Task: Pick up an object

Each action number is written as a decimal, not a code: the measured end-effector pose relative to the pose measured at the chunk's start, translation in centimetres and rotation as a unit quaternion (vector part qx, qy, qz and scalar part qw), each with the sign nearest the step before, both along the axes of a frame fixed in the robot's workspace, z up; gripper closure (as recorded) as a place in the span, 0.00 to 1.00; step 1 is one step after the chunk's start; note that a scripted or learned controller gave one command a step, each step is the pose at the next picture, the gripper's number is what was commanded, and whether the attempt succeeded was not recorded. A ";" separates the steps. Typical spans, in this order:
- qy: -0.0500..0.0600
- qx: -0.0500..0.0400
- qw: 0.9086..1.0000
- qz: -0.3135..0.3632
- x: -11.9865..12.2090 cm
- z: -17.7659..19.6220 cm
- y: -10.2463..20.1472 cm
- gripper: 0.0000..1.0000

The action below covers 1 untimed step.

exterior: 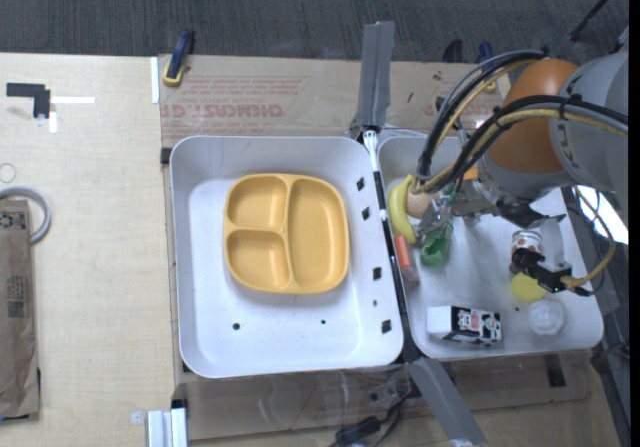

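My gripper [433, 225] reaches down into the left side of the right bin [500, 340], coming from the orange-banded wrist. It hangs over a cluster of small objects: a yellow banana-like piece [400, 210], a green object [435, 251] and a thin orange-red piece [403, 252]. The fingertips are right at the green object, and their spread is hidden among the clutter. A black-and-white carton [464, 323] lies near the bin's front. A yellow object [527, 285] and a clear cup [546, 316] sit at the right.
The left bin [200, 235] holds a yellow three-compartment plate [287, 233]. A metal divider bar [376, 75] runs between the bins at the back. Cables loop over the arm above the right bin. A brown bag lies at the far left on the bench.
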State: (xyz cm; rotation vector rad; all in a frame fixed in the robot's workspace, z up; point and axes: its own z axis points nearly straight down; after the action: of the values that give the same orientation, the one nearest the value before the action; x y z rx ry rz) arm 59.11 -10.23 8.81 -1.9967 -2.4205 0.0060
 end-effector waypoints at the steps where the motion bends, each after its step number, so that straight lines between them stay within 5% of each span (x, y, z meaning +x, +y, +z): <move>1: 0.002 0.000 1.000 -0.001 0.0 0.5 -0.2 1.00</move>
State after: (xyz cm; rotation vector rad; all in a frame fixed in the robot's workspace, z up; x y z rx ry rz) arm 59.08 -10.38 9.34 -1.9970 -2.4159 0.0107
